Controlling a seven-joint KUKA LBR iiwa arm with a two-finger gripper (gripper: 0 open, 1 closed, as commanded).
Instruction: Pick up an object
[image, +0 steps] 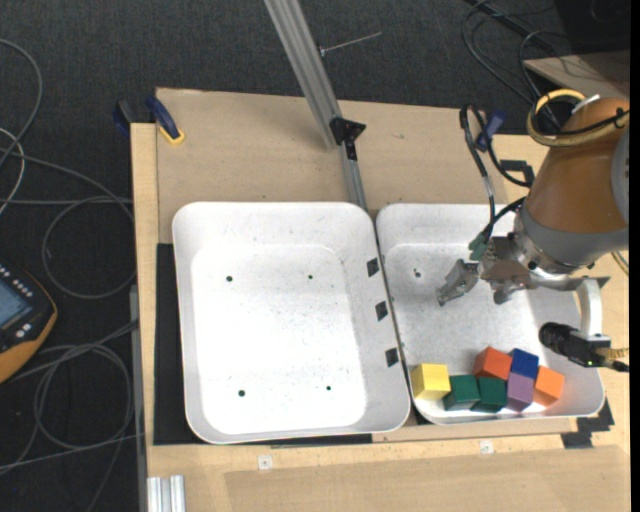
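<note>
Blocks clustered at right bin's (500, 225) near edge.
Yellow block (432, 380), green block (463, 391), orange block (492, 362) huddle together; gripper (455, 285) hovers above bare floor, fingers spread, holding nothing.

Two bins sit side by side on the bench (250, 130), the left bin (200, 240) touching the right bin (400, 225) along their shared edge. A cluster of blocks (490, 380) lies in the right bin along its near edge, reaching toward its near right corner. The gripper (455, 285) hangs over the middle of the right bin, behind the blocks and apart from them.
</note>
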